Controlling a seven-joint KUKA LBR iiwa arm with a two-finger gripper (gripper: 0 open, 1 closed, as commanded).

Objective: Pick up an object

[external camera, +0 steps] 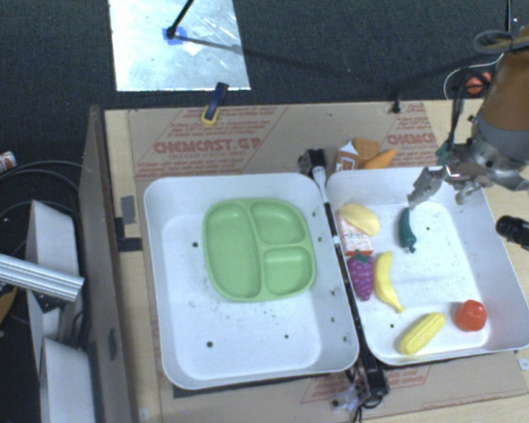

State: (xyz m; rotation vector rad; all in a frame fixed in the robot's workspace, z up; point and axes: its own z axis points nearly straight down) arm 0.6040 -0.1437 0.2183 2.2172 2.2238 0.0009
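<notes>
While the arm (511, 116) reached in from the right, its claw (430, 185) hung over the upper part of the right bin (499, 271), and I could not tell its state. Just below it a dark green vegetable (407, 229) lay on the bin floor, with a lemon (359, 218), purple grapes (361, 276), a banana (386, 282), a corn cob (421, 332) and a tomato (470, 315) nearby. A green divided plate (256, 249) lay in the left bin (188, 347).

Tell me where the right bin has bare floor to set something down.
In the right bin, the widest bare floor lies right of the banana, above the tomato and corn, below the teal vegetable. The strip along the divider is crowded: lemon, grapes, banana. The pincer hangs over the upper edge.
</notes>
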